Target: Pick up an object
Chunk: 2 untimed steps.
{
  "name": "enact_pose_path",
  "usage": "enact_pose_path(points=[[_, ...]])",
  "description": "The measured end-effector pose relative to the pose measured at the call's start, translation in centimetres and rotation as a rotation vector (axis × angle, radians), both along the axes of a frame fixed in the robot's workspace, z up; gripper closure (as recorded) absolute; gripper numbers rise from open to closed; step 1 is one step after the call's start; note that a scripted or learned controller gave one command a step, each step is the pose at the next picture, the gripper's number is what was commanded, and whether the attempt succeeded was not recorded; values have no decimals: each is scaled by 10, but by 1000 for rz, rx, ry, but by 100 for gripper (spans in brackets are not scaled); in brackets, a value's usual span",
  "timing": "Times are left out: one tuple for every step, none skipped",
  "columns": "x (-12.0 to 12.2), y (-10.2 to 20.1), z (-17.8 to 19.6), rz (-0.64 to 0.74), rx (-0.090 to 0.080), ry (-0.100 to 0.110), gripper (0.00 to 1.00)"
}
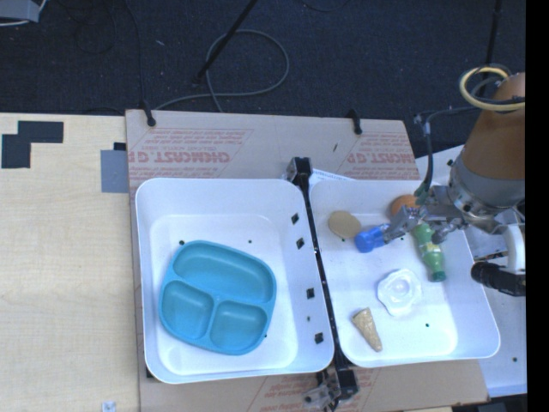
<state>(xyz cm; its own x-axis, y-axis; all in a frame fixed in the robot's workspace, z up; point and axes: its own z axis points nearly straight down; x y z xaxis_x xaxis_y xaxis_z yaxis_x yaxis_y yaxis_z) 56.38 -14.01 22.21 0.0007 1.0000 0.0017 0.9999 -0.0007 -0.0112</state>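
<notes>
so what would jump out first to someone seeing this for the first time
Most likely the bright blue divided plate, lying alone in the left bin. Next, the arm's gripper low over the right bin, amid a cluster of small things: a blue object by its tip, a green bottle just below it, and a tan rounded piece to the left. Nearer the camera lie a white flower-shaped piece and a cone.

Place: likely a robotics lab | 2 shallow white plastic bins (146,230) | pale wooden bench (60,273) | loose black cables (249,54) on dark carpet (377,50)
</notes>
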Motion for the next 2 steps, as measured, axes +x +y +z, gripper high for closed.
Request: enact_pose_path(points=[[2,0,5,1,-2,-10,0],[-1,10,-52,0,1,-2,0]])
